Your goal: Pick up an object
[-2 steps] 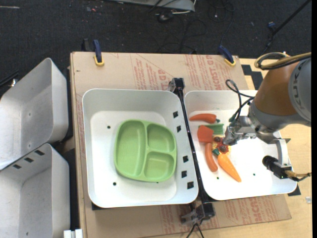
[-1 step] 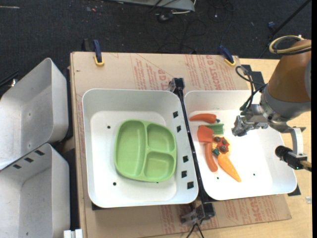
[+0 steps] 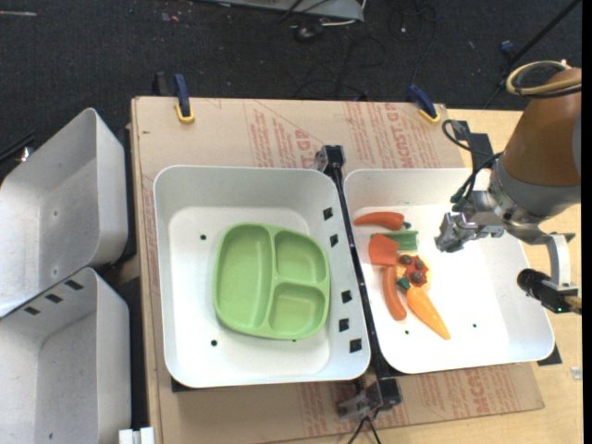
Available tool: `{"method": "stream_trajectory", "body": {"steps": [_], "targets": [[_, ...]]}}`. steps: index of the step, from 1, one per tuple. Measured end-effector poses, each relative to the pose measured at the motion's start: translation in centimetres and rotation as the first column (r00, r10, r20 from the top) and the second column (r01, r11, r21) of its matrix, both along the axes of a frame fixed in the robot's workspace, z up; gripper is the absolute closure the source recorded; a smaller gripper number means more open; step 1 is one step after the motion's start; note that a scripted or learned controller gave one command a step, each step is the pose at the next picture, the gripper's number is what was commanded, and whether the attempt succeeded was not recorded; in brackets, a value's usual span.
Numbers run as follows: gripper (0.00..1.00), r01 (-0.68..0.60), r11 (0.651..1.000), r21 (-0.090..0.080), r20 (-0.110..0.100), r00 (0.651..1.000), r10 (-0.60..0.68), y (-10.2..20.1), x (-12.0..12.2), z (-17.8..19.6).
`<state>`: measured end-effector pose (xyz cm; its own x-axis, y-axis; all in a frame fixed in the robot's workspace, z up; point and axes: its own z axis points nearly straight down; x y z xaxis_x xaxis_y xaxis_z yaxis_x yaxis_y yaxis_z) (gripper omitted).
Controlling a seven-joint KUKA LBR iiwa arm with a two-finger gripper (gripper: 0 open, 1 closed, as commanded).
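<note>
Heads up: your gripper [image 3: 450, 234] hangs over the right bin [image 3: 499, 340], and the toy veggie pile [image 3: 404, 271] lies just left of it, hugging the bin's left wall. The carrot [image 3: 428, 310] runs diagonally, near-right. Can't tell whether the fingers are spread or pressed together; they're blurry.

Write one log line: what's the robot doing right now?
stage: reaching | pincer: above right bin, holding nothing | toy veggies: piled at right bin's left side | green plate: in left bin
</note>
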<state>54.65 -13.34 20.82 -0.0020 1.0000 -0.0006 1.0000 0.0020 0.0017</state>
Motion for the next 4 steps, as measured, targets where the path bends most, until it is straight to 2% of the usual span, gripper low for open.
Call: {"method": "stream_trajectory", "body": {"steps": [1,2,4], "targets": [[1.00,-0.006,1.000,0.002,0.000,1.000,0.006,5.2,2.0,0.3],[1.00,-0.005,1.000,0.002,-0.003,1.000,0.005,10.4,1.9,0.0],[1.00,-0.006,1.000,0.002,-0.001,1.000,0.006,20.4,3.4,-0.8]]}}
